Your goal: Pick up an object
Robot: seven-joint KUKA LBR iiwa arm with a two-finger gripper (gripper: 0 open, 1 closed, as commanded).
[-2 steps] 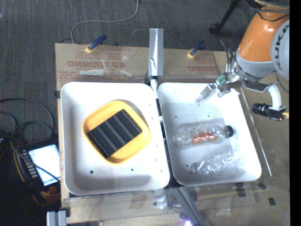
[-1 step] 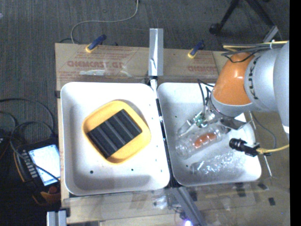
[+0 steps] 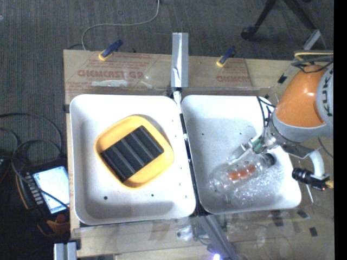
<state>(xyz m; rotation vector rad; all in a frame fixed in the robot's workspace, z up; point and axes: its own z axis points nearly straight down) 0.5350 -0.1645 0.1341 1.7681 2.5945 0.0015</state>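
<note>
Grey carpet under a cardboard-topped bench (image 3: 135, 69), two white bins clamped side by side so nothing slides. Left bin (image 3: 81, 145) holds a yellow tray with black ribbed insert (image 3: 134, 150), flat, untouched. Right bin (image 3: 217, 118): clear plastic bottle (image 3: 241, 172) lying tilted, likely the target. Pincer (image 3: 260, 145) low over the bottle's upper end; can't tell its state.
</note>
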